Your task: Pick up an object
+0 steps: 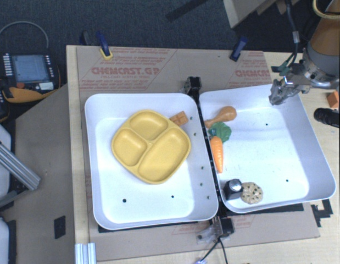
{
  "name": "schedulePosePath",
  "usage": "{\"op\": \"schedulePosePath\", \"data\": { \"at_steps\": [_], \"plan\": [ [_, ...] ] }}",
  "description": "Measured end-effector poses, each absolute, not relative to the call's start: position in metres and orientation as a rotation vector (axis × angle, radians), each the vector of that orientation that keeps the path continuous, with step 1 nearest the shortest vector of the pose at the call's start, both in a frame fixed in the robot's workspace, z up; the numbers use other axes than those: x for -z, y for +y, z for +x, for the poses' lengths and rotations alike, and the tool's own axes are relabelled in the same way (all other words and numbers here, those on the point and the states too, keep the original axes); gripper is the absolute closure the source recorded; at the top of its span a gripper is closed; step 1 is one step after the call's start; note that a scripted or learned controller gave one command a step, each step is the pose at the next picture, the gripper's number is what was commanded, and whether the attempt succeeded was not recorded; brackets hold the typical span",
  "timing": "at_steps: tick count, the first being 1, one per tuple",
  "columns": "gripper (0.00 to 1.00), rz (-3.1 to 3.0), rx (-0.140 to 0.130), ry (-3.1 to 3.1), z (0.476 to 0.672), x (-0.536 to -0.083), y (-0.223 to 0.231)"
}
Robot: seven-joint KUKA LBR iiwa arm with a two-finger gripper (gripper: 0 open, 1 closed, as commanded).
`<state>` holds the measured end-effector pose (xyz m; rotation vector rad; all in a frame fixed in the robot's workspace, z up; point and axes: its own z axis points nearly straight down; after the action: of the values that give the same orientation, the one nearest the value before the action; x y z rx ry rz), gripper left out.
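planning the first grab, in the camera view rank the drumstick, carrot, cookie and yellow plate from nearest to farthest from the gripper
From the gripper, over the right bin's far edge:
1. drumstick, far left of the right bin
2. carrot, along that bin's left wall
3. cookie, near front edge
4. yellow plate, in the left bin

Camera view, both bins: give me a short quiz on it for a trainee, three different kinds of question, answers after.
1. True or false: the yellow divided plate lies in the left bin.
2. Which lies nearest the cookie? A carrot B black knob C drumstick
3. Fill in: the pincer hangs over the right bin's ____ rim.

Key: 1 true; 2 B; 3 far.
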<state>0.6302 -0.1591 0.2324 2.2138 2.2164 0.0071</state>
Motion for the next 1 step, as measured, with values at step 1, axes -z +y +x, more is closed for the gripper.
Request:
{"op": "schedulePosePath", "data": {
  "at_steps": [1],
  "plan": [
    [1.00,2.218,-0.002,2.220,0.6308,-0.2296,-0.1589]
  ]
}}
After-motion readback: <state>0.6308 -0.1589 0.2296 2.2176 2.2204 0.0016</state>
